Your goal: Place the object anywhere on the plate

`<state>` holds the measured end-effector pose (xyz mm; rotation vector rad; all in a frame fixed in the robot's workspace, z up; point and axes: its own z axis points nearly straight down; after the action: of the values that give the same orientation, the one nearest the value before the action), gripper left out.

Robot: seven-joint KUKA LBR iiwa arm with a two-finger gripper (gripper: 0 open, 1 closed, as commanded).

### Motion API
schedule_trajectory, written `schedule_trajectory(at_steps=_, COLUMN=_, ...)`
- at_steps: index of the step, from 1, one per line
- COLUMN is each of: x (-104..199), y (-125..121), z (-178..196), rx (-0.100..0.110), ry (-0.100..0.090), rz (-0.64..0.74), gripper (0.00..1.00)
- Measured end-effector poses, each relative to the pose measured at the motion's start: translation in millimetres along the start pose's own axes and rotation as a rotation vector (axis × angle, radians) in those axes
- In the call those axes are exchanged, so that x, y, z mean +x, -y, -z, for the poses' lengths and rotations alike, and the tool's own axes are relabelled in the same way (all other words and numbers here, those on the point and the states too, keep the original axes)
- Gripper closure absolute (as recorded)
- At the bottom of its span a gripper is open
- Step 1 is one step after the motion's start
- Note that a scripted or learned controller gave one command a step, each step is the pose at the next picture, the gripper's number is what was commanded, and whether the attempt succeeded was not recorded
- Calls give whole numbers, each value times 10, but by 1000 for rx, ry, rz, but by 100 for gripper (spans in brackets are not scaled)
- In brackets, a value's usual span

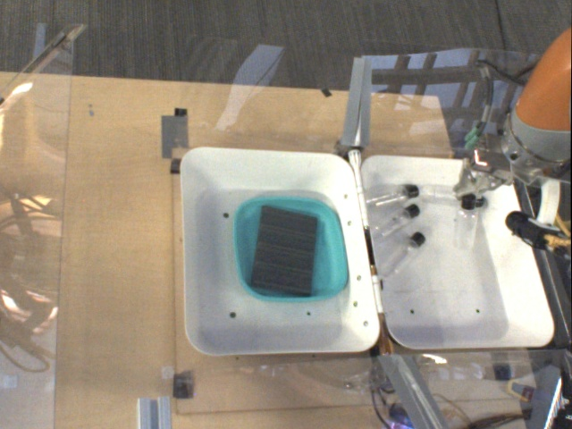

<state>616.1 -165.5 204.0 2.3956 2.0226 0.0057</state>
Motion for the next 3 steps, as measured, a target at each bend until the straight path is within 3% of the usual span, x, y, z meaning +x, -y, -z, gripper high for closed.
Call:
schedule_trajectory(at_steps=1, x=630, y=851, z=-212, rx=3, ry=-2, rz=126, gripper=100)
schedule_trajectory(at_steps=2, x=1455, y=800, z=-134, rx=0, ry=-3, rz=189, gripper=100)
schedule_trajectory(at_steps=3, x=2256, y=577, z=127, rx=-1, ry=-4, rz=260, gripper=100)
